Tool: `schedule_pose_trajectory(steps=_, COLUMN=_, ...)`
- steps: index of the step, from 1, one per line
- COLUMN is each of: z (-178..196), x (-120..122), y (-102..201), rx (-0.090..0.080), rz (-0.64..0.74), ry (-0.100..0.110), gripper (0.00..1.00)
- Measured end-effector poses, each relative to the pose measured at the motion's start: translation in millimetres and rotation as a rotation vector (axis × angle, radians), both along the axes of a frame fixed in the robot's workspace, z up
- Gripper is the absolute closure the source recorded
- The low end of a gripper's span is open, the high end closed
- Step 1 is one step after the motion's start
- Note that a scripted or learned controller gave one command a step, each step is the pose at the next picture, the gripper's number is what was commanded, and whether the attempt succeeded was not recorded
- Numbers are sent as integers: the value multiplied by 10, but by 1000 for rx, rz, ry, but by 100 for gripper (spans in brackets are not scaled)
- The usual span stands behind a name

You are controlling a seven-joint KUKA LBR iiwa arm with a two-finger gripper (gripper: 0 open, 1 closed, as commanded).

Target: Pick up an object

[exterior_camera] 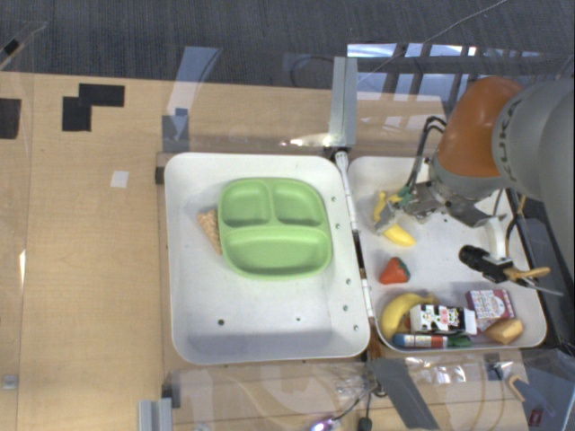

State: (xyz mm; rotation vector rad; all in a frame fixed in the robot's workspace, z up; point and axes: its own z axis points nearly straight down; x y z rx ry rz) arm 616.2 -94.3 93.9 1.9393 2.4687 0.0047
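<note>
My gripper (402, 203) hangs low over the upper left part of the right bin (449, 182), reaching in from the right. A yellow piece (400, 235) lies in the bin just below it, and another yellow bit (381, 206) shows at the gripper's left edge. I cannot tell whether that bit is touching the gripper. Nearer the front lie a red strawberry (393, 270), a yellow banana-like fruit (401, 312), a small black-and-white carton (440, 317) and a marker (429, 339).
A pink carton (490, 304) and a tan bread piece (506, 330) sit in the right bin's front right corner. The left bin (260, 330) holds a green divided plate (273, 225) with a tan cracker (209, 229) at its left side.
</note>
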Motion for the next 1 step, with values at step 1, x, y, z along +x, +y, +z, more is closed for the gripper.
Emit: schedule_pose_trajectory(steps=1, z=95, x=21, y=6, rx=1, rz=2, ry=-3, gripper=100)
